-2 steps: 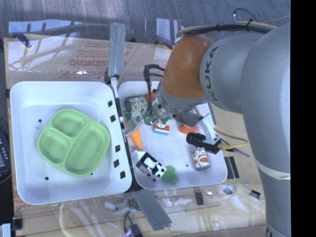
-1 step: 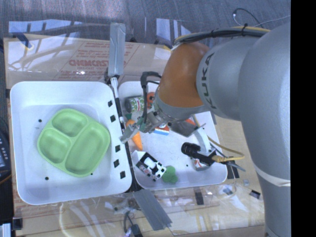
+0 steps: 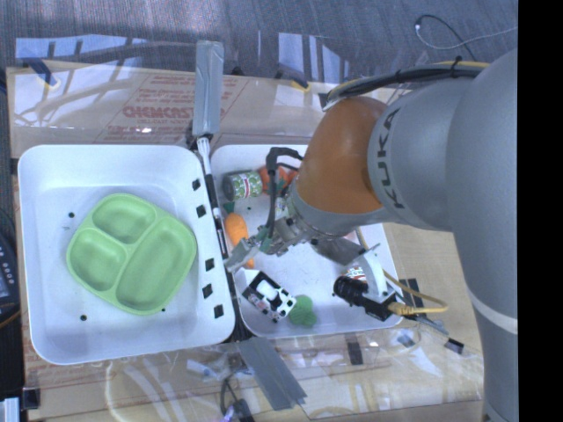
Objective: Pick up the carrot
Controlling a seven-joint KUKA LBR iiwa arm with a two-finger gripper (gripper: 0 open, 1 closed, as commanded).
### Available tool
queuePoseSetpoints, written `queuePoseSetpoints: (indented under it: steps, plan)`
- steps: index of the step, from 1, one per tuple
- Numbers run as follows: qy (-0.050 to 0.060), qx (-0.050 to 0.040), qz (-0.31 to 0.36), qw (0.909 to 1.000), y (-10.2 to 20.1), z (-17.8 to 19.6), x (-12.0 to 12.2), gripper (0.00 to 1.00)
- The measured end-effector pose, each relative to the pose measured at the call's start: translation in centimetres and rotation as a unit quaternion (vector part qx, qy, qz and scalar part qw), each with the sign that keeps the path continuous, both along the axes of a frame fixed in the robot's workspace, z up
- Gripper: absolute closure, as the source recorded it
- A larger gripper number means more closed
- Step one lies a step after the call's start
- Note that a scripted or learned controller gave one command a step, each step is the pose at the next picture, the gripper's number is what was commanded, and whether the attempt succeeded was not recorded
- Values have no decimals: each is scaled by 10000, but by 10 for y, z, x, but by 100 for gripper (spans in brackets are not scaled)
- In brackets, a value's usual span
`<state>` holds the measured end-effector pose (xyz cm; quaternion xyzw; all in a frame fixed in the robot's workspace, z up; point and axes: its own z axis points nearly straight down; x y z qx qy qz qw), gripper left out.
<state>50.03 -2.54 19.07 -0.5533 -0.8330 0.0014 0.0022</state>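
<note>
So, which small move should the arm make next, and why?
Probably ease the pincer a little toward the left bin wall, over the carrot. The carrot lies by that wall in the right bin, just beside the pincer, and nothing shows it gripped.

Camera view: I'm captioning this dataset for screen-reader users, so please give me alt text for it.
A grey and orange robot arm reaches into the right white bin, its gripper low beside an orange carrot. The left bin holds a green divided plate.
</note>
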Motion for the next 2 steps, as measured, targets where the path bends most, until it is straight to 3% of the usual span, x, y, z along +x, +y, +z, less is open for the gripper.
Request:
queuePoseSetpoints:
  steps: [1, 2]
  plan:
    - [-8, -3, -270, 9996, 57, 3, 62, 0]
    - [1, 0, 260, 9997, 102, 0, 7, 0]
